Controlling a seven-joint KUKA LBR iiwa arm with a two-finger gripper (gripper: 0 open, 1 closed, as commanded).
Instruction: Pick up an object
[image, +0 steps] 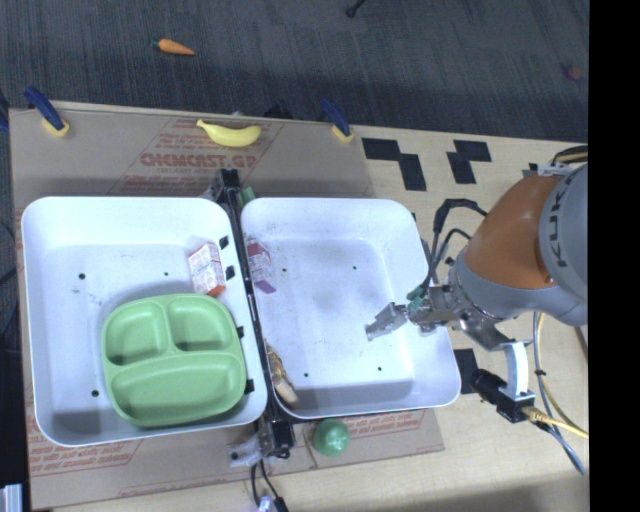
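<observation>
The left bin (60, 300) holds a green divided plate (175, 358) at lower centre, with a small red-and-white carton (206, 267) just above it. In the right bin (330, 300), a small packet (259, 264) lies at its left edge. At centre right, the gripper (385, 322) hovers low; whether its jaws are apart, I cannot tell.

A light green tray (175, 360) sits in a white bin (60, 240). The banana (229, 131) is yellow, the ball (331, 436) green, the carrot (176, 46) orange, the arm (520, 250) grey and orange.
</observation>
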